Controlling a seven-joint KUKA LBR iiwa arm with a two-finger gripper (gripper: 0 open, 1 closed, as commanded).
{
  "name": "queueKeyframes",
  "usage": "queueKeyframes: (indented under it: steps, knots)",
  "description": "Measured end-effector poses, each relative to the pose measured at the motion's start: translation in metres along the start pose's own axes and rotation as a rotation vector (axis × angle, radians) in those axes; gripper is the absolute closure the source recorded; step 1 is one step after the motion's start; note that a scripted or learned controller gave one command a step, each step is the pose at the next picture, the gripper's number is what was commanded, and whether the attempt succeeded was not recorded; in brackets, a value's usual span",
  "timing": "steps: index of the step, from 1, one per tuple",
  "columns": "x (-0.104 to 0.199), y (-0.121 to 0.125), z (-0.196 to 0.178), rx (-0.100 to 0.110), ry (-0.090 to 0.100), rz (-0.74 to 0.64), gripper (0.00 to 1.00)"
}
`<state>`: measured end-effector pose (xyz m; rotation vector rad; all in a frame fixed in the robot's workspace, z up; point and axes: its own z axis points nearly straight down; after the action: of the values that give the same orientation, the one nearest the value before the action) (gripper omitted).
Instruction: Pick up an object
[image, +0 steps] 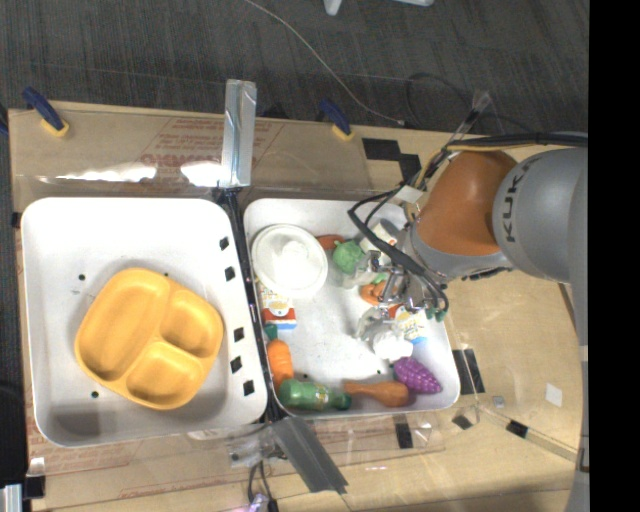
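Gripper (385, 318), purple grapes (417, 375) just below it

My surface (520, 330) is brown cardboard, clamped with blue clips (45, 110) along its far edge; dark ribbed carpet (120, 45) lies beyond, crossed by a thin cable (300, 45).

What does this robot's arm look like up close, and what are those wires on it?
The arm is a thick, rounded grey tube with dark "KUKA" lettering on its side. A glossy orange band wraps it just above the wrist. Thin black cables loop loosely around the wrist and trail off along the arm. At the end sits a small metallic tool, silvery and cluttered with fittings.
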<state>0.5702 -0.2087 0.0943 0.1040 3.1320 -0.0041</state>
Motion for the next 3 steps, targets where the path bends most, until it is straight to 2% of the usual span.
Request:
queueKeyframes:
  steps: [1, 2, 3]
  knots:
    - [-0.002, 0.002, -0.011, 0.002, -0.007, -0.008, 1.0]
    - [-0.002, 0.002, -0.011, 0.001, -0.006, -0.009, 0.0]
    - [0.015, 0.016, 0.001, -0.002, 0.006, 0.006, 0.0]
